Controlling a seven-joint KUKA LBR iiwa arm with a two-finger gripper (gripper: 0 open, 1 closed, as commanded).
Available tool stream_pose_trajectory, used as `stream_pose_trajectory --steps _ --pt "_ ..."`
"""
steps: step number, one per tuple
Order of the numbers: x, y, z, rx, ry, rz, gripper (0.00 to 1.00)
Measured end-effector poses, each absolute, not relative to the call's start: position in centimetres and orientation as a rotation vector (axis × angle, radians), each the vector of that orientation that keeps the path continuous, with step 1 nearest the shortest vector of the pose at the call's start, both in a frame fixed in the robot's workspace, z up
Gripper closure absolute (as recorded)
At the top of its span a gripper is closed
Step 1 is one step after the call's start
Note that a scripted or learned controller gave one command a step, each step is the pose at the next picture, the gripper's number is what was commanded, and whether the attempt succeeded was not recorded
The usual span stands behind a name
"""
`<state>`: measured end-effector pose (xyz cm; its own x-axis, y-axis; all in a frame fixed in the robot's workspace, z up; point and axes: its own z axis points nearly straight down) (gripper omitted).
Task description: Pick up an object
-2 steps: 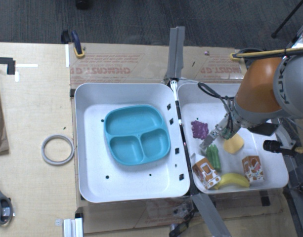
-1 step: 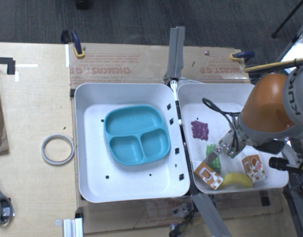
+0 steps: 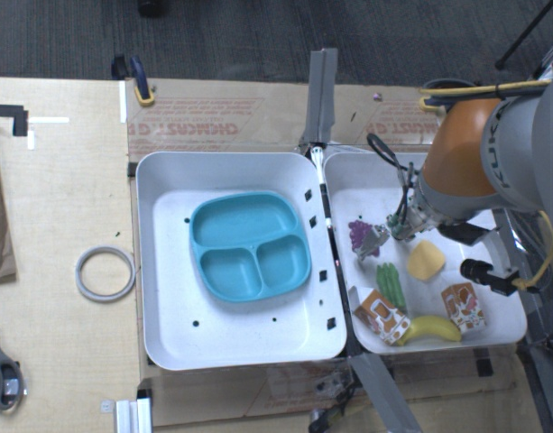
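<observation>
Since the gripper [image 3: 382, 238] hung beside the purple grapes [image 3: 359, 234], its finger state indiscernible, we advised centring at nine o'clock, clear of the green pod [image 3: 391, 286]

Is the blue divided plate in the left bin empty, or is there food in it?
Empty: all three compartments of the blue plate show bare blue bottoms.

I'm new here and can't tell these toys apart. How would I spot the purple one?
Look in the right bin, the one the grey arm reaches into. Near its left wall, just left of the gripper, lies a small purple grape bunch. It is the one purple item; its neighbours are green, yellow or orange-and-white.
</observation>
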<state>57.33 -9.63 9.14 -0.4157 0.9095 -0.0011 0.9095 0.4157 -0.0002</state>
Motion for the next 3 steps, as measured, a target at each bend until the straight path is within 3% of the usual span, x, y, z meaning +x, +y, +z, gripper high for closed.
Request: stream_pose_trajectory --steps 1,2,3 --pt "51.6 -10.4 9.1 1.470 2.777 -0.001 0.00" --pt "56.1 -10.3 9.2 1.234 2.887 -0.001 0.00" --pt "51.9 -9.9 9.3 1.156 2.916 0.000 0.00"
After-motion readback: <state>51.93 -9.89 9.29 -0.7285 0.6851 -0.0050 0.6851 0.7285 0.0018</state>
